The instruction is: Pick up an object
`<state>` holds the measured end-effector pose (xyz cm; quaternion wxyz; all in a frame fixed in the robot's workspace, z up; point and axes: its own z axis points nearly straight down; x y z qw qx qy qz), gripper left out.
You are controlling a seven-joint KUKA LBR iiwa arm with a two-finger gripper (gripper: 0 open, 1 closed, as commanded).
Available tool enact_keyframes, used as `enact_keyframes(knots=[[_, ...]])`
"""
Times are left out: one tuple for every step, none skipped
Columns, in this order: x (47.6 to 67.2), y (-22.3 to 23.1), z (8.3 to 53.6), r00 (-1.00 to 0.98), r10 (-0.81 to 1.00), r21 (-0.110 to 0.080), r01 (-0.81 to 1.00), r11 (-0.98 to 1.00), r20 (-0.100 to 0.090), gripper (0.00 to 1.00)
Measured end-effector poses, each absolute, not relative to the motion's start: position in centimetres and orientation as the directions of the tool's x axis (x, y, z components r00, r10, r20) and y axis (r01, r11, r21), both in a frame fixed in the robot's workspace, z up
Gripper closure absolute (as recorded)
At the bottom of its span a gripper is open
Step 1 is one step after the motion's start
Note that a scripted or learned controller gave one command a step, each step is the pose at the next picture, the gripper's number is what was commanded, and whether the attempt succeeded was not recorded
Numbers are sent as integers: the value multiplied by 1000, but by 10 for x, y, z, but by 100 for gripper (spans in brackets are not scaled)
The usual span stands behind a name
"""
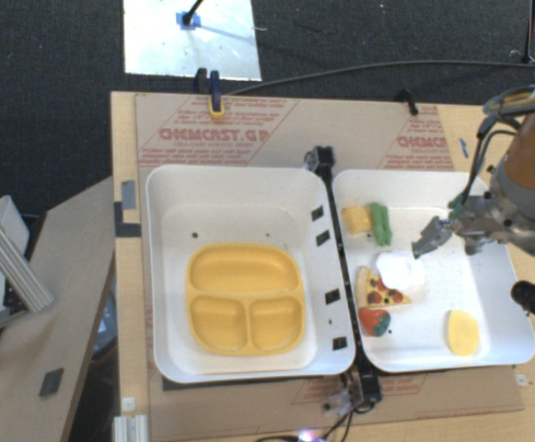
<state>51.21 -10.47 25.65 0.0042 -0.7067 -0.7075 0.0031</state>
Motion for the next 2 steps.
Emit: enact_keyframes(knots=[[514, -104, 262, -4, 1000, 2, 1000, 4, 0, 0], [517, -98, 204, -2, 1000, 0, 1000, 2, 1, 0]])
